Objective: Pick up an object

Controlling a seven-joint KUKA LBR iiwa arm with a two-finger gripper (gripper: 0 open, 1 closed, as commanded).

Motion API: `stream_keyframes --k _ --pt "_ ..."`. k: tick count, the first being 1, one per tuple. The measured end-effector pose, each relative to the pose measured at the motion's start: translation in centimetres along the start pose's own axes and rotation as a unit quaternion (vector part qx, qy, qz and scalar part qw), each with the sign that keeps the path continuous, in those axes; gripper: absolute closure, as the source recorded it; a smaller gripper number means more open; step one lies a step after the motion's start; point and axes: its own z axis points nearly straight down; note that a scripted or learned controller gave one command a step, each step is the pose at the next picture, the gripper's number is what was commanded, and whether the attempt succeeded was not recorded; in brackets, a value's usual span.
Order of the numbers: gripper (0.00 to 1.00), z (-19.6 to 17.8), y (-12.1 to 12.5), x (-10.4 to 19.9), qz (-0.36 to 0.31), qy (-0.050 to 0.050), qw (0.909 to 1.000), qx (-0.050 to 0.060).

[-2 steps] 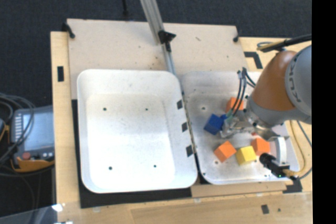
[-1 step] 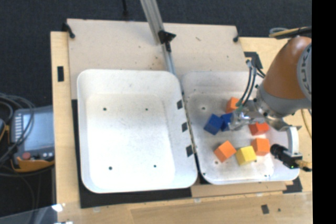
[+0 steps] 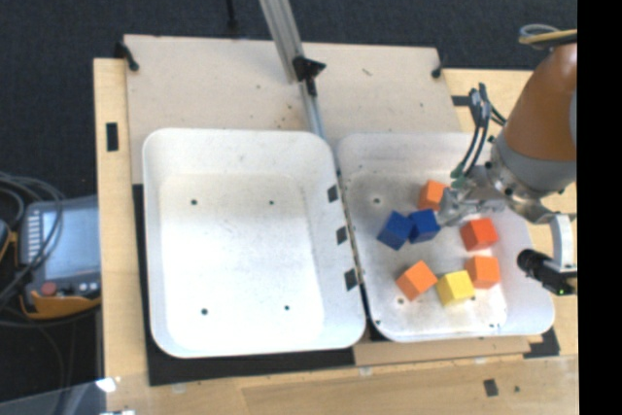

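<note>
Several small cubes lie in the right bin (image 3: 389, 160). Two blue cubes (image 3: 408, 227) sit side by side near the bin's middle. An orange cube (image 3: 431, 193) rests just above them, a red-orange cube (image 3: 478, 233) to their right, another red-orange cube (image 3: 484, 269) below that, a yellow cube (image 3: 454, 287) and an orange cube (image 3: 417, 279) along the front. My gripper (image 3: 455, 206) hangs low over the bin between the upper orange cube, the blue cubes and the red-orange cube. No cube shows between its fingers.
The left bin (image 3: 243, 238) stands beside the right one. A slanted metal post (image 3: 277, 5) rises from the bench behind the bins. A grey box with cables (image 3: 53, 248) sits off the bench's left edge.
</note>
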Motion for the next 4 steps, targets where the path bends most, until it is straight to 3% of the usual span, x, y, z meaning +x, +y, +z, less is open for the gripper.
stream_keyframes --k 1,2,4 --pt "1.00 -6.3 -0.3 0.0 -0.001 0.000 1.0000 -0.001" --pt "1.00 -8.2 -0.2 -0.1 -0.001 0.001 1.0000 0.001" --pt "1.00 -5.7 1.3 11.3 -0.002 0.002 1.0000 0.003"
